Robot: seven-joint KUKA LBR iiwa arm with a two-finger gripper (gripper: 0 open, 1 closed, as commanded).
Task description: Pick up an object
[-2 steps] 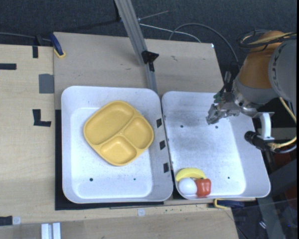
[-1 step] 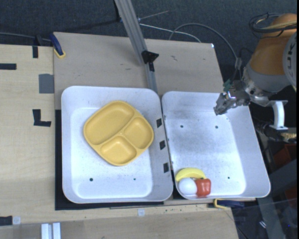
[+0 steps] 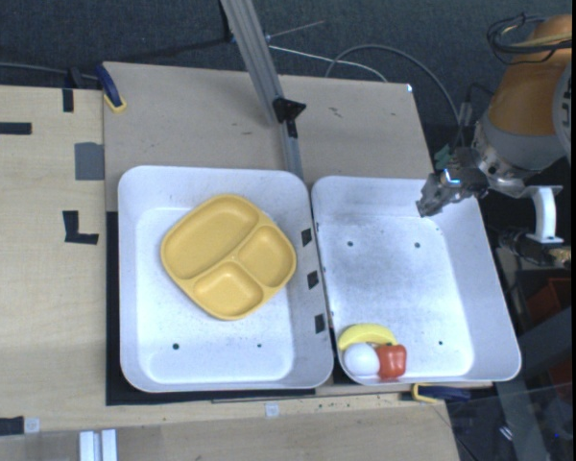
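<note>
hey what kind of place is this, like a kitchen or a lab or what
Most likely a robotics lab bench, not a kitchen: a grey and orange robot arm reaches over two white bins holding toy food and a yellow divided plate.

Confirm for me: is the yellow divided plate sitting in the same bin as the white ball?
No, the yellow divided plate lies in the left bin, while the white ball sits in the right bin's near corner.

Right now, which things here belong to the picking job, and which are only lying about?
For the job: gripper; yellow tray; banana; white ball; red piece.
Lying about: left bin; right bin; metal pole; cable.
</note>
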